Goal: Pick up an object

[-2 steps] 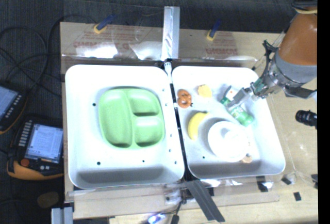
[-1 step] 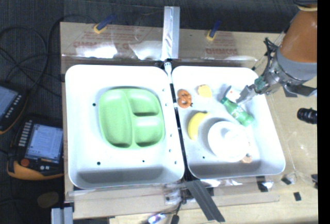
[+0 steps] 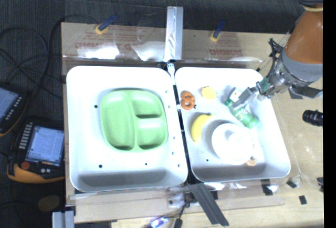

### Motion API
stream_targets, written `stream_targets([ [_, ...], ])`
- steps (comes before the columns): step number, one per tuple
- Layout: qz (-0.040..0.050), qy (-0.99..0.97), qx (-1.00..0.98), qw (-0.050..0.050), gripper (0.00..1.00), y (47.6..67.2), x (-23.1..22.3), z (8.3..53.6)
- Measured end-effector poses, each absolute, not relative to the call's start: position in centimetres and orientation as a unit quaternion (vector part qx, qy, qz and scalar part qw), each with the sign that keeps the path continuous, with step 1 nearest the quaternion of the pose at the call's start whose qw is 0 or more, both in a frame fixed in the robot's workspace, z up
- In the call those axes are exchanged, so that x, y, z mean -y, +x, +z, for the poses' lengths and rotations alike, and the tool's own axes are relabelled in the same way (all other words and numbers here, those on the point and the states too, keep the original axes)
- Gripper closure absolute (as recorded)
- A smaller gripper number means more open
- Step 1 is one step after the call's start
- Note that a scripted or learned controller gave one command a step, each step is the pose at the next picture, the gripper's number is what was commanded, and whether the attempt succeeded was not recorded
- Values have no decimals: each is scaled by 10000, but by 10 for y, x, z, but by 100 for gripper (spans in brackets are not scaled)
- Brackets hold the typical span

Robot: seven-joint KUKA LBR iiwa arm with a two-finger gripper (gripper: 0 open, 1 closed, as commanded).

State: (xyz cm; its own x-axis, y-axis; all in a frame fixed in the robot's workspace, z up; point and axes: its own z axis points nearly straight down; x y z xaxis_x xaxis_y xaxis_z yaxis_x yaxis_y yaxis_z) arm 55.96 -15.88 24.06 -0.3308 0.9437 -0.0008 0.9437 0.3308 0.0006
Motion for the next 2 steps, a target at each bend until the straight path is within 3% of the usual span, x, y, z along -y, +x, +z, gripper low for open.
stream_targets([
  [1,30,6365,-7713,6,0,585,213,98],
  [2,74,6547,-7559,10,0,588,213,94],
])
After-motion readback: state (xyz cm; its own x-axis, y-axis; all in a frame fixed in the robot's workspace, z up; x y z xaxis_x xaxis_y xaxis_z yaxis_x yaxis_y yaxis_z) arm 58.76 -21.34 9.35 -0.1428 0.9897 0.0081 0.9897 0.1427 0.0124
